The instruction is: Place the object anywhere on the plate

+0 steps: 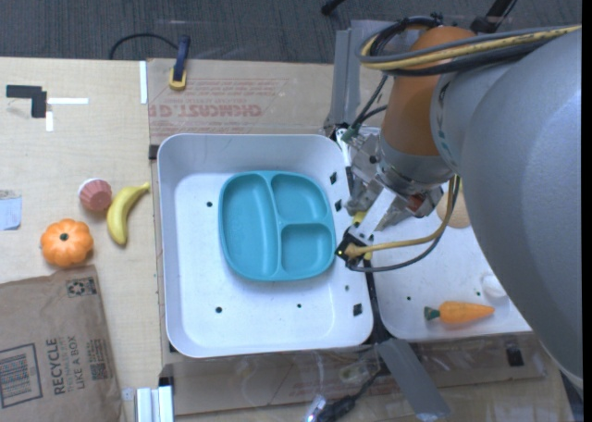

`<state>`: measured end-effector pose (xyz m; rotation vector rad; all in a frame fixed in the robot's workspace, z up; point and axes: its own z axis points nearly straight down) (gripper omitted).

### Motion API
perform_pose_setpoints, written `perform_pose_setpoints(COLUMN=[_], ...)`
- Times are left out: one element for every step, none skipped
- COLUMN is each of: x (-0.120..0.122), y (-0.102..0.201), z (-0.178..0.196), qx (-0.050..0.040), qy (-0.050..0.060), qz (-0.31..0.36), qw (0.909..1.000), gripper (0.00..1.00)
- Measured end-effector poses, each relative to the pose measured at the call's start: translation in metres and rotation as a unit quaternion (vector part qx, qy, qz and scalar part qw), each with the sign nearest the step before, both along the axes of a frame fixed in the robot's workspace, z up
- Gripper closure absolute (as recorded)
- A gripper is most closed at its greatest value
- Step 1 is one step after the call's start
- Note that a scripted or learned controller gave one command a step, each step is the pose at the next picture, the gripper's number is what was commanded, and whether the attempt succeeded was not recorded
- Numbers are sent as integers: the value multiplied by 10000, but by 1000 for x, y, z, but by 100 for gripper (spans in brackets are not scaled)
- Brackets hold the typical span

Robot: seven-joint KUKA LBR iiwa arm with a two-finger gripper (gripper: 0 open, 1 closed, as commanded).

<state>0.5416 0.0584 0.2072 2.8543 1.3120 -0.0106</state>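
While carrot (460,313) lay unpicked: step in hand judged as the approach for the pick; no item rested on the plate yet.
Carrot: in the right bin (416,292), near its front edge, lying flat, green end toward the left bin, well apart from the wrist.
Plate (277,226): blue, three compartments, all bare, sat mid-floor of the left bin (194,300).
Arm (421,124): reached in from the right, orange band above the wrist; the wrist hung over the shared wall between the two bins, just beside the plate's right rim.
Jaws: hidden under the wrist housing; could not tell whether released or clenched.
Next move, as judged: travel over the right bin, descend on the carrot across its narrow body, close, lift clear of the bin wall, carry left, let go anywhere over the plate.
Risk, as judged: round, tapered body could roll or slip from a shallow grip.
Worktop (55,152): pumpkin (67,242), banana (125,214) and a small pink item (95,195) lay left of the bins, apart from the work.
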Motion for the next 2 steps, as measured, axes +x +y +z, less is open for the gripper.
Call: perform_pose_setpoints(x=[63,63], y=[30,30], z=[-17,-17], qx=[0,0], qy=[-7,-6], qz=[-30,-28], qw=[10000,10000], gripper=[100,0])
